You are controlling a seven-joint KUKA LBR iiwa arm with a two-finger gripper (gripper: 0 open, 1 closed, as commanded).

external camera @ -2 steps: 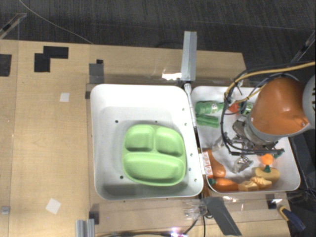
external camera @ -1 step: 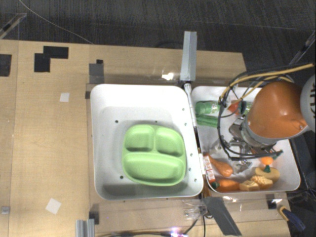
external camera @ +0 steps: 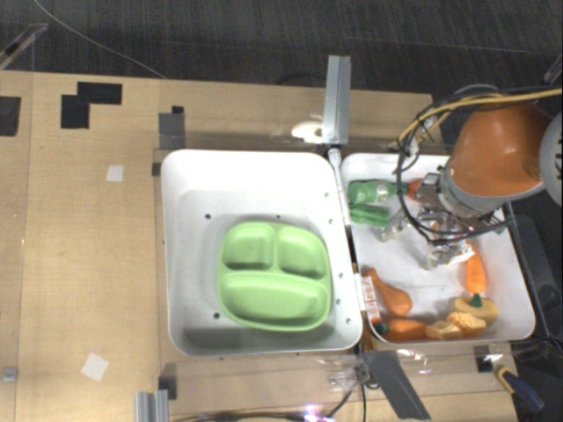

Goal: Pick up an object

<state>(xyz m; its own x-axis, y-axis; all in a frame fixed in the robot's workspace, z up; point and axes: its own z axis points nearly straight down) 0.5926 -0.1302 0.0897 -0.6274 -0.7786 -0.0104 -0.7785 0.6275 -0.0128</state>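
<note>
My gripper hangs low inside the right bin, under the orange band of the arm. A green bottle lies at the bin's back left, left of the gripper. Just right of the gripper an orange carrot lies upright along the bin. Another orange piece and a second one rest at the front left. Yellow food pieces sit at the front, below the gripper. I see nothing between the gripper's tips.
The left bin holds a green divided plate. A metal post stands behind the seam between the two bins. Cables loop off the arm over the right bin's back.
</note>
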